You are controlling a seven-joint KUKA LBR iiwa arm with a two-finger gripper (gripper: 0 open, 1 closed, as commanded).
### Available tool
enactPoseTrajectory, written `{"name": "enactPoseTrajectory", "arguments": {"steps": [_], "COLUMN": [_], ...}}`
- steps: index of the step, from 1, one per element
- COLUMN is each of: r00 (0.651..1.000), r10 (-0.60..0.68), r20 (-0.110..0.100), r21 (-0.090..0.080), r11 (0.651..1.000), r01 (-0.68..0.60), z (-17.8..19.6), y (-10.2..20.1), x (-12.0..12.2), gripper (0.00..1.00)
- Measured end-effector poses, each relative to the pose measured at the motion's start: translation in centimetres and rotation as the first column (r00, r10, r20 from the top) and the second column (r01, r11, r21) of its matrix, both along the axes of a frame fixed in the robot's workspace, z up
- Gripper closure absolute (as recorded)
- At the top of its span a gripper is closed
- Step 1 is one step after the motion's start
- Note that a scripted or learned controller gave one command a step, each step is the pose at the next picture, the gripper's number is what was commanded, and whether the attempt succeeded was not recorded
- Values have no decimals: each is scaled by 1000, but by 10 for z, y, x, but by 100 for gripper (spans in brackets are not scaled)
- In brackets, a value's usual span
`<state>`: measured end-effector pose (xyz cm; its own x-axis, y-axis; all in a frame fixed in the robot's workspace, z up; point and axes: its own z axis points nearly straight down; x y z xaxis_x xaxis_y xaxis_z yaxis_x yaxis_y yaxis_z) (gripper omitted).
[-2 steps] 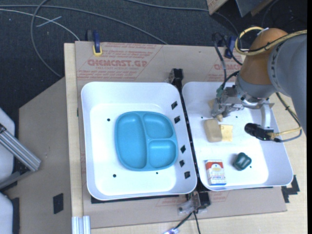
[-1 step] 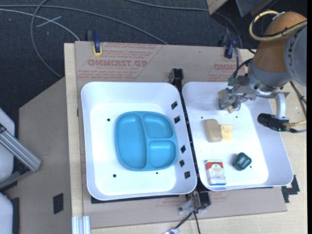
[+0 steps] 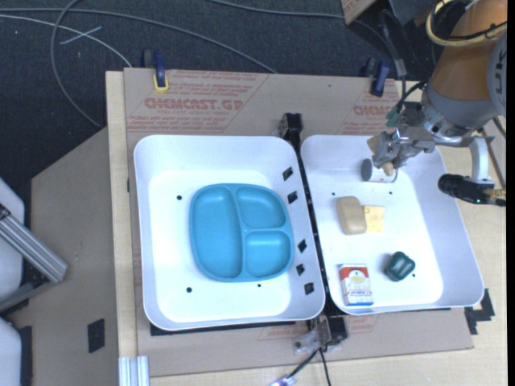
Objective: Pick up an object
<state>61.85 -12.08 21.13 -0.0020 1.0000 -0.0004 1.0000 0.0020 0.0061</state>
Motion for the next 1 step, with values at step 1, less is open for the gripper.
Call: {"name": "enactPoseTrajectory", "arguments": {"steps": [1], "r00": [1000], "r10": [0], "r20": [2], "r21": [-1], "r11": [1000], "r01": [0], "z": [55], "y": [0], "x": [2], "gripper": [100]}}
